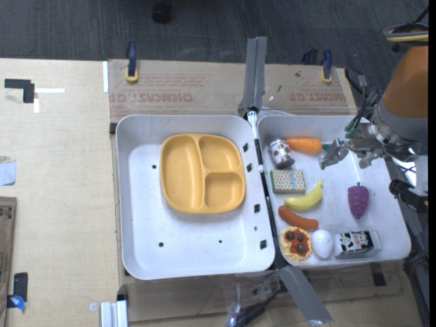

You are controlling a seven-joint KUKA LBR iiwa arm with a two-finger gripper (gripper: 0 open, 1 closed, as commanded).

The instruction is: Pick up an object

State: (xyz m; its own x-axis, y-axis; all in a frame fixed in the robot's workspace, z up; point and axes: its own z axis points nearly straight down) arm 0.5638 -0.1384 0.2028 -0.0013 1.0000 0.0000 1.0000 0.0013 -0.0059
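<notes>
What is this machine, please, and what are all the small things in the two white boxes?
This is one picture, taken by a fixed camera above a bench, looking down at a slant. The grey robot arm with an orange band reaches in from the right; its two-finger gripper hangs over the right white bin. Nothing is between its fingers. In that bin lie toy foods: an orange carrot, a small tin can, a yellow banana, a purple bunch of grapes, a red sausage, a small pizza, a white egg and a little milk carton. The left white bin holds a yellow divided plastic plate.
</notes>
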